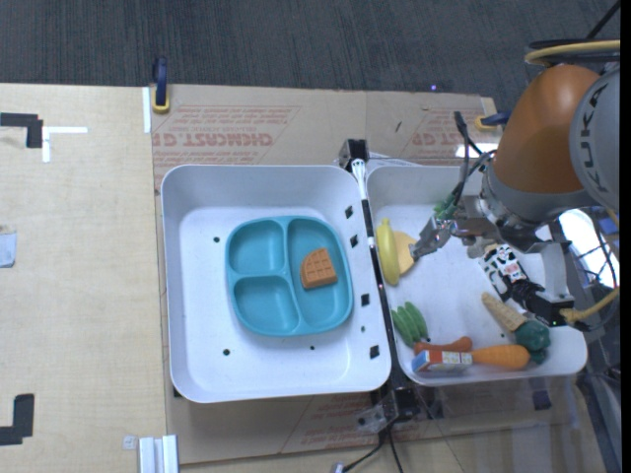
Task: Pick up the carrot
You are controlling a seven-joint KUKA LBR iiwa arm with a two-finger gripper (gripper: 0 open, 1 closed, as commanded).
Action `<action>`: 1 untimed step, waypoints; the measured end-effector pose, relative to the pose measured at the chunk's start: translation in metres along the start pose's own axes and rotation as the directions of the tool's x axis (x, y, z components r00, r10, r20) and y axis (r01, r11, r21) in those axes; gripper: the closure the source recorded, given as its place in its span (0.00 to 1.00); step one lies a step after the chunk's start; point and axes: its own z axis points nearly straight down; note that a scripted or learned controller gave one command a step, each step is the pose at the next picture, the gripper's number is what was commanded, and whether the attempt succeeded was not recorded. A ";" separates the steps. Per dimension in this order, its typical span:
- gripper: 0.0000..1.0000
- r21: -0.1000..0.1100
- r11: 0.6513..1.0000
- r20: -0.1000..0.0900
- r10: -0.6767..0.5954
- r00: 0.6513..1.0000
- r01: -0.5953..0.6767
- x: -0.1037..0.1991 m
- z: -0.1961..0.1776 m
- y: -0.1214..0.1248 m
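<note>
The gripper (426, 245) hangs over the right bin (449, 294), next to the banana (391, 251); I cannot tell how its fingers stand. The carrot (500, 357) lies at the front edge. It looks like the reach comes next: toward the front, then down.

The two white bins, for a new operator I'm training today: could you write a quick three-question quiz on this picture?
1. True or false: the orange carrot lies in the right white bin.
2. What lies on the blue divided plate?
A. a green pea pod
B. a tan waffle piece
C. a yellow banana
3. Which yellow thing is nearest the gripper?

Key: 1 true; 2 B, the waffle piece; 3 the yellow banana.
</note>
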 end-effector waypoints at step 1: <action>0.00 0.002 0.990 -0.001 -0.138 0.990 0.138 0.068 0.000 -0.011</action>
